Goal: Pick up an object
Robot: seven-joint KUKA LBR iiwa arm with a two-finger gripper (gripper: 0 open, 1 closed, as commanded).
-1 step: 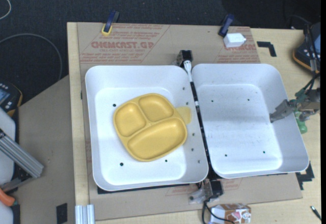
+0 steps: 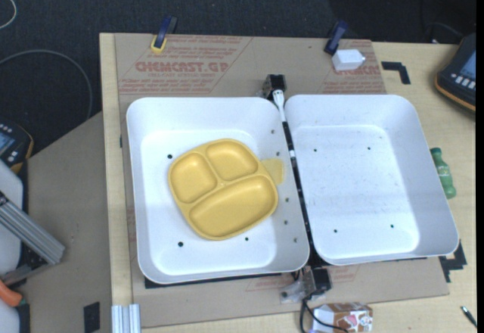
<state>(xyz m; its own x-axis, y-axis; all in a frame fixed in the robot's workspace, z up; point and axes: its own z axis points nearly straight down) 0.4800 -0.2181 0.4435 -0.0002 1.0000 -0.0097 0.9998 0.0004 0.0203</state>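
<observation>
Single fixed camera above the bench (image 2: 227,59), looking down at a slant, both white bins (image 2: 144,172) framed

blue-yellow clamp (image 2: 162,34) back-left | white block (image 2: 348,60) back | green marker (image 2: 443,172) right

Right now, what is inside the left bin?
The left bin holds one yellow divided plate with three compartments, lying flat near the middle. Small dark dots mark the bin floor around it. Whatever lies beneath the plate is covered.
</observation>
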